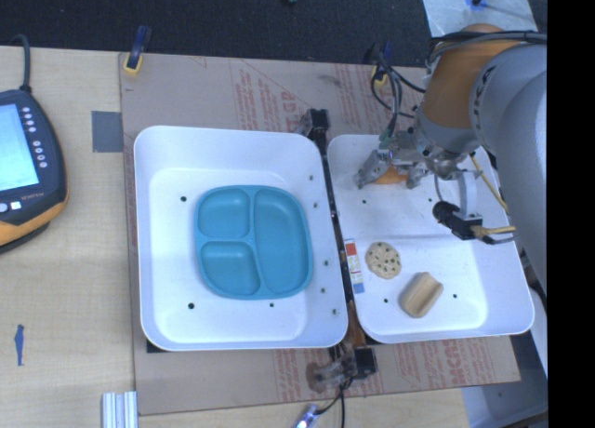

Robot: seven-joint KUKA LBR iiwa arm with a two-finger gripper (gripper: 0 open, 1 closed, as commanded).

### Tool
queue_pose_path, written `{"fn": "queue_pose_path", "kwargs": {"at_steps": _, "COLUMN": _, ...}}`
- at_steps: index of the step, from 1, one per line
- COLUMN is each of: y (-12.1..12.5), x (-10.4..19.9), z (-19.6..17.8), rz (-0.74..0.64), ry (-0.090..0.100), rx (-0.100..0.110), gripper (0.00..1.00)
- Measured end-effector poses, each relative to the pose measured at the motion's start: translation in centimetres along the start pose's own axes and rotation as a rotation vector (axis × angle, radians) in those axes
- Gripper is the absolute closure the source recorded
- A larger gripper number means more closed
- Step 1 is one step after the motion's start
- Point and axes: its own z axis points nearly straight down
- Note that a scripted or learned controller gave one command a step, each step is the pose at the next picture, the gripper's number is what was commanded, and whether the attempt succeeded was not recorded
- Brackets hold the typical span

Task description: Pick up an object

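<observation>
My gripper (390, 171) is down at the back of the right bin (465, 319), near its far left corner. A small orange object (397, 176) shows right under the gripper, partly hidden by it; whether it is held cannot be made out. Nearer the front of the same bin lie a round speckled cookie (383, 260) and a tan bread-like block (420, 294), both apart from the gripper. In the left bin (158, 314) a blue divided plate (253, 241) lies flat.
The grey arm with its orange band (460, 82) covers the right bin's back right side, with a black cable fitting (457, 221) hanging over the bin. A teach pendant (23, 166) lies on the bench at far left. Clamps (318, 124) sit between the bins.
</observation>
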Motion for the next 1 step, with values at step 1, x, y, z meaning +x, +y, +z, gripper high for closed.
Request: {"fn": "queue_pose_path", "kwargs": {"at_steps": 1, "y": 0.0, "x": -1.13, "z": 0.0, "rz": 0.001, "ry": 0.0, "rx": -0.001, "gripper": 0.0}}
